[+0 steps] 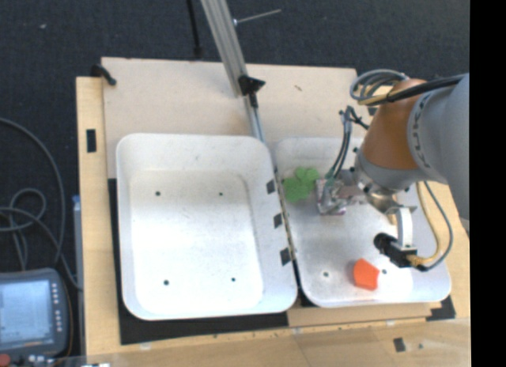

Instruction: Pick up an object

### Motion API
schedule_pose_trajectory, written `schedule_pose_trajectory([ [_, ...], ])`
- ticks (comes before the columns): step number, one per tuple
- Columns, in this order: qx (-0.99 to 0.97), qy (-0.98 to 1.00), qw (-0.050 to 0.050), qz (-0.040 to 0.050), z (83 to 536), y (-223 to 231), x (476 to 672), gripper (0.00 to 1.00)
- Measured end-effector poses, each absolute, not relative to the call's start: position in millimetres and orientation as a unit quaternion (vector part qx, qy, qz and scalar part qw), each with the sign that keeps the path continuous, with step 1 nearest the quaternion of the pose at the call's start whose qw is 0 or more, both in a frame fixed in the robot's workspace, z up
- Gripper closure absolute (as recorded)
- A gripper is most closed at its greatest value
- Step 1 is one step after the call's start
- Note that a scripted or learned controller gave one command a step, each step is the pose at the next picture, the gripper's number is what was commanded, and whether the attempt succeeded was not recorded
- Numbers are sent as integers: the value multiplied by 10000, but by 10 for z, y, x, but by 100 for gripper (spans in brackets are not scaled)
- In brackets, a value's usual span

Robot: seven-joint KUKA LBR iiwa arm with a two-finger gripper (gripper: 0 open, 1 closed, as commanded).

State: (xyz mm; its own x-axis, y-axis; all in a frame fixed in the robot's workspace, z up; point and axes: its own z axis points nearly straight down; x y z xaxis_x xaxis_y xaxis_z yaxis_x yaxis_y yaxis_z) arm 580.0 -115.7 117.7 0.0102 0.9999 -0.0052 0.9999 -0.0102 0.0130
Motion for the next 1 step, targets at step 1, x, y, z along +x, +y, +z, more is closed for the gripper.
schedule_pose_trajectory([
  [1,7090,7052,28,16,1677,-1179,5724,100],
])
